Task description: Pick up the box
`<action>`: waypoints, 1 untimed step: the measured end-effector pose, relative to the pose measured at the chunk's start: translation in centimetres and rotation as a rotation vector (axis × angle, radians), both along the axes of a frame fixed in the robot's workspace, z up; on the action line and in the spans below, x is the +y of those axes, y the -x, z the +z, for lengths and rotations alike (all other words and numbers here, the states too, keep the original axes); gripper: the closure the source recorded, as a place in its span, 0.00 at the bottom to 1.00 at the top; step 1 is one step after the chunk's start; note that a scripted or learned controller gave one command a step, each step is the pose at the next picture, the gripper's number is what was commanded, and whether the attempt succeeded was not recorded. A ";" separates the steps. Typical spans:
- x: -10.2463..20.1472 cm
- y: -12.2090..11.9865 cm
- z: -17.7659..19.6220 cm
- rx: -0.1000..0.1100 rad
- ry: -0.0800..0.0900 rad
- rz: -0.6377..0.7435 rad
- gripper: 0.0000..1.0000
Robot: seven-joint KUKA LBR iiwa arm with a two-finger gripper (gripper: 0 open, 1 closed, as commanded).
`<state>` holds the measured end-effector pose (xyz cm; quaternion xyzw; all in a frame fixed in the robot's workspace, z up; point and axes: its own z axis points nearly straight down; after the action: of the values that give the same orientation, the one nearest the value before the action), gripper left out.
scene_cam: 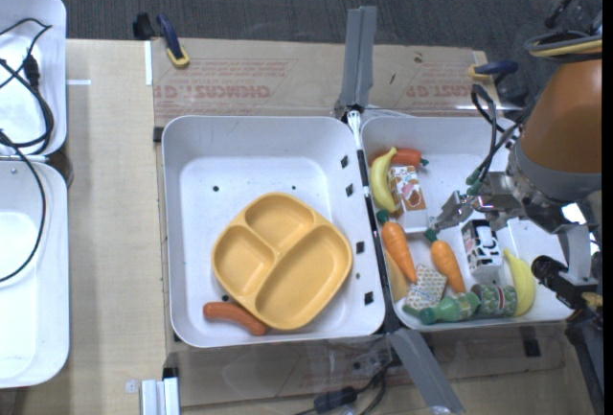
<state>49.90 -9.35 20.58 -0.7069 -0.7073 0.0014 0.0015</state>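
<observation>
A small brown and white box (409, 189) lies in the right bin (450, 127), next to a yellow banana (382, 179). A white carton with black lettering (484, 246) lies further right, partly under the arm. My gripper (444, 219) hangs low over the middle of the right bin, between the small box and the white carton and just above two carrots (398, 250). Nothing shows held in it. The grey arm with its orange band (570, 121) comes in from the right and hides part of the bin behind it.
The right bin also holds a second carrot (446, 265), another banana (522, 284), a patterned piece (427, 287), green items (450, 309) and a red item (408, 156). In the left bin (192, 212) are a yellow divided plate (282, 260) and a sausage (233, 316).
</observation>
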 end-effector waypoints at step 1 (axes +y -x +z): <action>-2.5 -6.3 -8.4 -0.016 0.001 -0.120 0.00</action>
<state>56.18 -11.87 12.15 -0.7480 -0.6637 -0.0042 -0.0043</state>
